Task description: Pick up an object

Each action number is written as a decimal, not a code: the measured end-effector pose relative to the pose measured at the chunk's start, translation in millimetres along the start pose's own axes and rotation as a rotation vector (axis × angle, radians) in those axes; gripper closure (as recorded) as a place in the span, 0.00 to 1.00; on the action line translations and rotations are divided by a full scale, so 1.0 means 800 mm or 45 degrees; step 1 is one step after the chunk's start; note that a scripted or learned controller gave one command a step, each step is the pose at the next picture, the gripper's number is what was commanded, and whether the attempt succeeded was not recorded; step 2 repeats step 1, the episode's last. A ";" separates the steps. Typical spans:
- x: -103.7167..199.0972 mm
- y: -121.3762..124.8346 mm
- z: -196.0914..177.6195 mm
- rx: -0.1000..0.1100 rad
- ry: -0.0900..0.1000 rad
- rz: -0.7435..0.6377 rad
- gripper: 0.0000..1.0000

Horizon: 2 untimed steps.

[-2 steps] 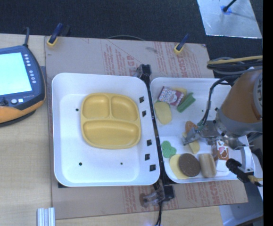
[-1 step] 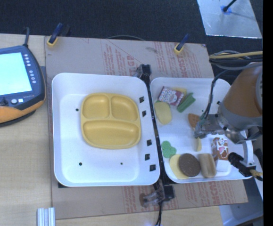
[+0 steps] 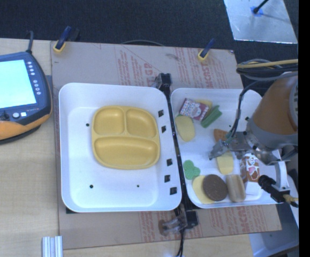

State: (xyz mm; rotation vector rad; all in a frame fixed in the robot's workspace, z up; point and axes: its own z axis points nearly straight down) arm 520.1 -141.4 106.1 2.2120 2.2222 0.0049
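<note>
The right bin [image 3: 182, 98] holds several toy foods. Among them are a red and white packet [image 3: 193, 108], a green stick [image 3: 211, 116], a pale yellow oval [image 3: 185, 128], a small orange piece [image 3: 219, 135], a yellow block [image 3: 225, 164], a green shape [image 3: 190, 170], a brown round cookie [image 3: 215, 187] lying on a yellow disc [image 3: 199, 189], a tan bread piece [image 3: 235, 188] and a red and white wrapper [image 3: 250, 168]. My gripper [image 3: 220, 149] hangs low over the bin's middle, just above the yellow block and beside the orange piece. I see nothing held in it.
The left bin [image 3: 72, 143] holds a yellow divided tray [image 3: 126, 137]. A teach pendant [image 3: 13, 95] lies at the far left of the bench. The arm's orange band [image 3: 275, 111] and cables cover the right bin's right edge. Clamps sit along the cardboard's far edge.
</note>
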 end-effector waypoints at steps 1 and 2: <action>0.034 0.074 0.019 0.007 0.004 -0.004 0.00; 0.034 0.074 0.019 0.007 0.004 -0.004 0.00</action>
